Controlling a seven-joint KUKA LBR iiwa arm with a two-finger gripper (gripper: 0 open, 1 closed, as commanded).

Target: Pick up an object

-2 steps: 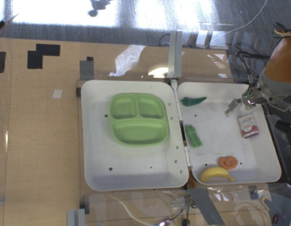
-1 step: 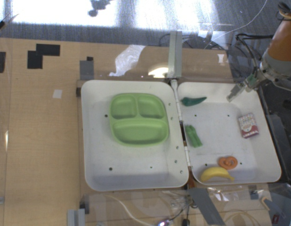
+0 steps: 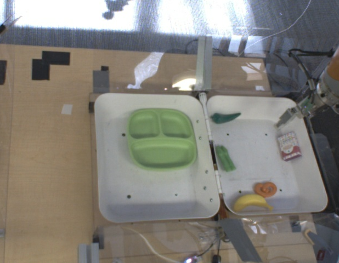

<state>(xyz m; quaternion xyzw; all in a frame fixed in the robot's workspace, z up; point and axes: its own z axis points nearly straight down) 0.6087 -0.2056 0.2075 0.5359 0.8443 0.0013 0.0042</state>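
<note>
The right bin [image 3: 252,136] holds several small things: a dark green pepper-like piece [image 3: 225,116] at the back left, a light green block [image 3: 225,158] by the left wall, a red and white carton [image 3: 289,146] at the right, and an orange ring [image 3: 265,189] beside a yellow banana [image 3: 253,202] at the front. My gripper [image 3: 284,120] reaches in from the right over the bin's back right corner. It hangs just behind the carton and is apart from it, with nothing visibly in it.
In the left bin [image 3: 112,190] a green divided plate [image 3: 161,138] lies flat near the middle. A metal post [image 3: 203,64] stands behind the divider between the bins. Cables and clear plastic lie on the bench behind and in front.
</note>
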